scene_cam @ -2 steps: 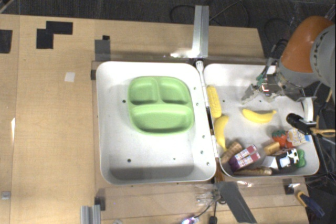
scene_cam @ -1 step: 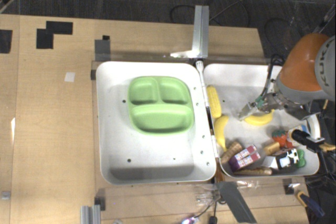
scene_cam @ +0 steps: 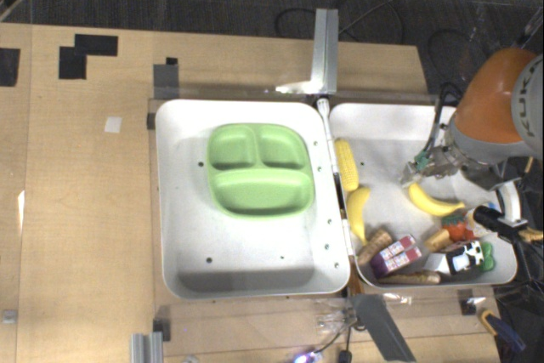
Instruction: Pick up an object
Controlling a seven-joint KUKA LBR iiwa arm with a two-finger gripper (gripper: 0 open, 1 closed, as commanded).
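Observation:
My gripper point(scene_cam: 425, 166) hangs in the right bin point(scene_cam: 382, 111), towards its right side, under the grey arm with the orange band point(scene_cam: 497, 102). A yellow banana point(scene_cam: 435, 201) lies just below and right of the gripper tip; I cannot tell whether they touch. An ear of corn point(scene_cam: 345, 164) and a second banana point(scene_cam: 357, 212) lie along this bin's left wall. Near the front wall sit a purple box point(scene_cam: 398, 255), a brown piece point(scene_cam: 374, 244), an orange and red toy point(scene_cam: 452, 232) and a black-and-white toy point(scene_cam: 472, 256). Nothing shows in the gripper.
The left bin point(scene_cam: 238, 272) holds a green divided plate point(scene_cam: 259, 167). A metal post point(scene_cam: 326, 47) stands behind the seam between the bins. The arm covers the right bin's far right side. Cables run over the dark floor behind the bench.

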